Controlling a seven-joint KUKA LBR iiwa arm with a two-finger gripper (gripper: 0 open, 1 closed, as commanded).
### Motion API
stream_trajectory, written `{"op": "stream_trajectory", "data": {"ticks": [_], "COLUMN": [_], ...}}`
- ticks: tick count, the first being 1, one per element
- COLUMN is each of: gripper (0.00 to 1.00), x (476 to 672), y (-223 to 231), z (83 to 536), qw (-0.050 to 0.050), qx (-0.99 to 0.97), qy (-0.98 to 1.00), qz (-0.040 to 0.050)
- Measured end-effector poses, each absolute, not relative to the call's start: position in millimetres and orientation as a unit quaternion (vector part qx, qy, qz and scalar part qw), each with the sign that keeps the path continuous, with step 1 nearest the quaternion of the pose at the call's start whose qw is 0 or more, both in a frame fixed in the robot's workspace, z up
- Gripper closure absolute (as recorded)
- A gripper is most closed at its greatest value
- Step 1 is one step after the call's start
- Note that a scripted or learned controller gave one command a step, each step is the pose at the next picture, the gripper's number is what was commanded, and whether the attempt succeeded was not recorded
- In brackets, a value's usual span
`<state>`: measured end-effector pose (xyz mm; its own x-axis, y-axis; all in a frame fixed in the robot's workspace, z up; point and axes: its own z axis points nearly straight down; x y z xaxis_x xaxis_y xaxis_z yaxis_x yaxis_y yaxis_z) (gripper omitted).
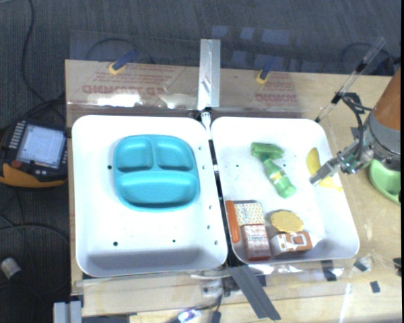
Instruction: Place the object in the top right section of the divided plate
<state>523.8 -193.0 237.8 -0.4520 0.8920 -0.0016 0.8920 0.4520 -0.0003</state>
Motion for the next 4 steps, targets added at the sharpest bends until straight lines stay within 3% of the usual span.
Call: {"op": "stream_trajectory", "data": {"ticks": [1,2,3,4], "gripper": [1.0,1.0,1.0,1.0], "x": [483.9,535.8,536.4,483.8], "y": [-175.6,-187.3,-186.7,-213.4], "z": [177.6,186.6,194.4,178.3], "qw": [-0.002,-0.001,-0.002,-0.001], "qx": [0.698,0.652,0.651,0.595], "qy": [0.716,0.758,0.759,0.804], "qz": [-0.0009,-0.0011,-0.002,-0.0012]}}
